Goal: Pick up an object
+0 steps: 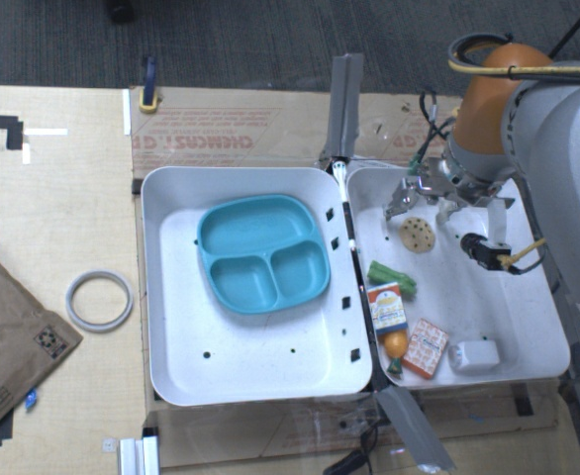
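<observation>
Reaching in from the right, the grey arm (557, 156) with its orange band (493, 97) hangs over the far end of the right bin (528, 364), and its jaws (438, 188) sit low above the bin floor near the far wall – whether they are wide or narrow cannot be told from this slant, and nothing shows between them

Just beside the jaws, on their near side, a round tan cookie-like disc (418, 234) with dark spots lies flat on the white floor, apart from the metal parts above it. A black-and-yellow fitting (488, 252) on a cable hangs to the right of the disc.

Along the right bin's left wall the other pieces lie in a loose row: a green vegetable-shaped toy (391, 275), then a small printed carton (387, 310) touching it, then an orange ball-like fruit (396, 344) at the carton's near end. A red patterned box (426, 348) lies tilted just beside the fruit, and a white block (474, 353) rests near the bin's near right corner, apart from the box.

The left bin (171, 344) holds a turquoise divided plate (263, 253) with three compartments, lying flat toward the far half of the bin.

On the worktop (43, 196) left of the bins lie a roll of tape (99, 299) and, at the left edge, a brown cardboard box (8, 349) – well apart from the bins
</observation>
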Motion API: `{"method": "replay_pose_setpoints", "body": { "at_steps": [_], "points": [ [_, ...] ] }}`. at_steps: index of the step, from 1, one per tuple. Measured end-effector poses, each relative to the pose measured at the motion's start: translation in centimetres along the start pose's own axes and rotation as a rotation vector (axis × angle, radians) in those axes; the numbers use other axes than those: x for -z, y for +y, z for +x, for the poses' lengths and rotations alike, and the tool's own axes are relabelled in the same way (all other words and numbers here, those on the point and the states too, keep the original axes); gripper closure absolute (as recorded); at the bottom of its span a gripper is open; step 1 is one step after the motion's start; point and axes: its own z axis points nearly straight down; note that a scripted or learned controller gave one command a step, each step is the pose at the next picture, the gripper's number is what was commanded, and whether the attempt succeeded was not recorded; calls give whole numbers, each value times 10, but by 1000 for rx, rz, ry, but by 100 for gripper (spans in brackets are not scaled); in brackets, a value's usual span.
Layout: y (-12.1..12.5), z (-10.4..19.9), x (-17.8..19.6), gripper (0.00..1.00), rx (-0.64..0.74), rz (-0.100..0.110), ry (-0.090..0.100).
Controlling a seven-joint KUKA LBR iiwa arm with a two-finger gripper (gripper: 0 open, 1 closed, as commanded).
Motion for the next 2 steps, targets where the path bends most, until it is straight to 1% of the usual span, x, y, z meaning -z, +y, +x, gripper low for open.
{"method": "replay_pose_setpoints", "body": {
  "at_steps": [1, 2],
  "points": [
    [-34, 16, -1, 0, -4, 2, 0],
    [-31, 14, 13, 100, -6, -5, -1]
  ]
}}
